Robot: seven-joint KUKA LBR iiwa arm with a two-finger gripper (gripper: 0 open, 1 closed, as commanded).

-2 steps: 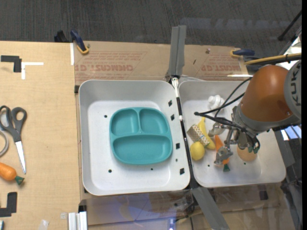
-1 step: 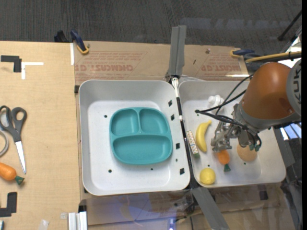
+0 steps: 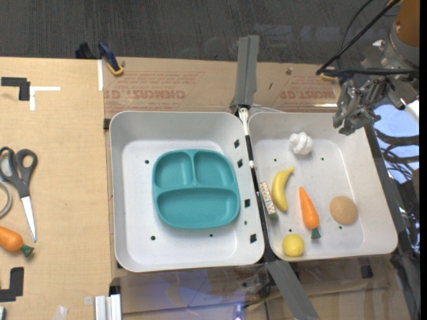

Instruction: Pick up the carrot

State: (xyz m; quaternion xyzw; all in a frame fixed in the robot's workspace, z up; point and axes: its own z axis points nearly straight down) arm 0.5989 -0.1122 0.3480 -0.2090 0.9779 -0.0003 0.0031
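Left bin [image 3: 127, 179]: teal divided plate [image 3: 196, 189] sits inside.
Right bin [image 3: 373, 199]: carrot [image 3: 307, 209] lies between banana [image 3: 281, 188] and brown egg [image 3: 343, 211].
Hand [image 3: 353, 115]: above the far right corner, carrying nothing; finger spread can't be told.

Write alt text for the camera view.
A carrot lies in the right bin among a banana, lemon, egg and white lump. The gripper hangs over that bin's far right corner. The left bin holds a teal plate.
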